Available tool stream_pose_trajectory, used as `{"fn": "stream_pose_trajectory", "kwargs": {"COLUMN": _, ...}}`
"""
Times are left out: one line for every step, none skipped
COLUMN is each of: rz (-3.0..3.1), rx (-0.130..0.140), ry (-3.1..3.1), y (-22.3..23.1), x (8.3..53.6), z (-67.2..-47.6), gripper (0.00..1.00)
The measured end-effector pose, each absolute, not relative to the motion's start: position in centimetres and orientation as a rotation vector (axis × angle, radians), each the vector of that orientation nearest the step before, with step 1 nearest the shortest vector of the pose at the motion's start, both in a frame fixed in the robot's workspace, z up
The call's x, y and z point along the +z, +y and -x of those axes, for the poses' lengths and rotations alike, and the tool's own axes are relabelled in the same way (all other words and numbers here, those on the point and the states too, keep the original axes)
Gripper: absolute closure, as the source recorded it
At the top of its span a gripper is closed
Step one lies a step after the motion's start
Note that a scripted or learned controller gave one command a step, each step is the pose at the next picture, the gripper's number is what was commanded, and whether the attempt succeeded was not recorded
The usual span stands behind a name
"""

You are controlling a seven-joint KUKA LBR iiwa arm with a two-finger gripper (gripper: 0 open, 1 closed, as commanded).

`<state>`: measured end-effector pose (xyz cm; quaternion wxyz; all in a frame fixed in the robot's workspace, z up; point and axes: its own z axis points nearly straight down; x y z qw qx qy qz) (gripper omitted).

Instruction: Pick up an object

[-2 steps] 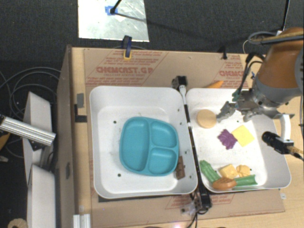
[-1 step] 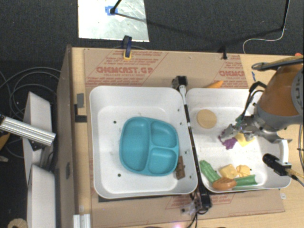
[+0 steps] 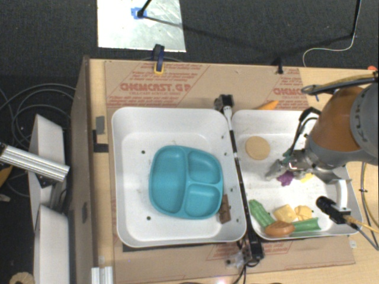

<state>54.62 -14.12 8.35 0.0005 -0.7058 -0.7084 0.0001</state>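
Nearest you, at 5 o'clock in the right bin (image 3: 296,120), glossy toy foods cluster: green bean (image 3: 259,212), yellow lumps (image 3: 292,212), a sausage (image 3: 279,229). The gripper (image 3: 285,170) sits over a purple piece (image 3: 286,178); you cannot tell its grip. A flat tan disc (image 3: 257,147) lies at 10 o'clock. The left bin (image 3: 133,129) holds a smooth teal divided plate (image 3: 186,181). Cardboard (image 3: 177,84) lies beneath, dark carpet (image 3: 47,34) beyond.

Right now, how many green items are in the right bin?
2. One green piece lies near the bin's front left corner; another lies along the front wall, right of the yellow pieces. The arm may hide more.
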Motion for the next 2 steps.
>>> {"fn": "stream_pose_trajectory", "kwargs": {"rz": 2.222, "rx": -0.003, "ry": -2.224, "y": -14.2, "x": 9.5, "z": -54.7, "gripper": 1.0}}
{"fn": "stream_pose_trajectory", "kwargs": {"rz": 2.226, "rx": -0.003, "ry": -2.225, "y": -17.0, "x": 13.0, "z": -56.8, "gripper": 1.0}}
